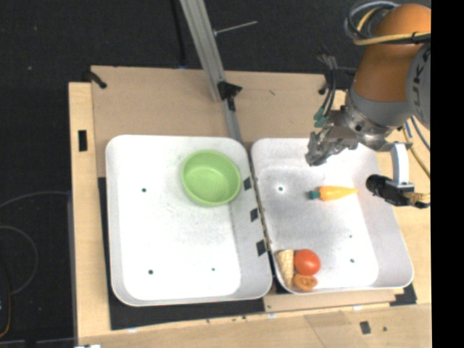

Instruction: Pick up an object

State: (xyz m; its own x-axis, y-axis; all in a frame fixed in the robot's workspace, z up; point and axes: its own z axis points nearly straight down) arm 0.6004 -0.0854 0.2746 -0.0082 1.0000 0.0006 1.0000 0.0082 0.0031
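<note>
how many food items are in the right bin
3, it seems. A yellow-orange carrot-like piece lies near the bin's middle, below the hand. A red tomato, a pale wedge and an orange bit that may be separate crowd the near left corner.

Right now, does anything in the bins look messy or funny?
Nothing looks broken or spilled. The green bowl sits upright in the left bin. The right bin holds a yellow toy carrot lying flat and a red tomato bunched into its near corner.

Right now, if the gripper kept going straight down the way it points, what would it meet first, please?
Probably the bare floor of the right bin, just left of and behind the yellow toy carrot. The gripper hangs above it; depth is unclear.
</note>
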